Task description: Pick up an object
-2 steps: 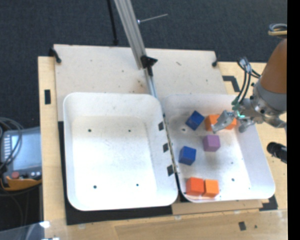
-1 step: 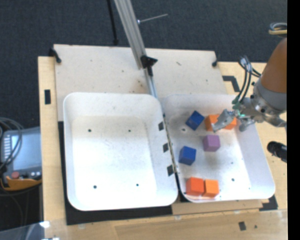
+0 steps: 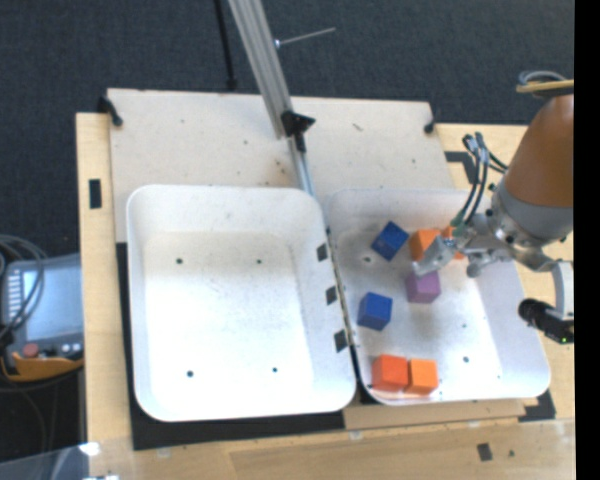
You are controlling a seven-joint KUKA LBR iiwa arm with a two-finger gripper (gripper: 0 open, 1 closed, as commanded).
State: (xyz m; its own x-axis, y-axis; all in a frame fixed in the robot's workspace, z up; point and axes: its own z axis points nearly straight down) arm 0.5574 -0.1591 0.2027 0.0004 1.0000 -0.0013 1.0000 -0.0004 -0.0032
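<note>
The right bin (image 3: 500,368) holds several blocks: a blue block (image 3: 389,240) near its back, an orange block (image 3: 424,243) beside it, a purple block (image 3: 423,287) in the middle, another blue block (image 3: 376,310) to the left, and a red-orange block (image 3: 390,372) touching an orange one (image 3: 423,374) at the front rim. My gripper (image 3: 442,253) reaches in from the right and hangs low over the bin, between the back orange block and the purple block, just above the purple one.
The left bin (image 3: 230,298) lies beside the right one. A slanted metal pole (image 3: 265,63) rises from the bench behind the bins. Cables and the grey-orange arm (image 3: 540,178) crowd the right side. A control pendant (image 3: 40,308) sits off the bench at left.
</note>
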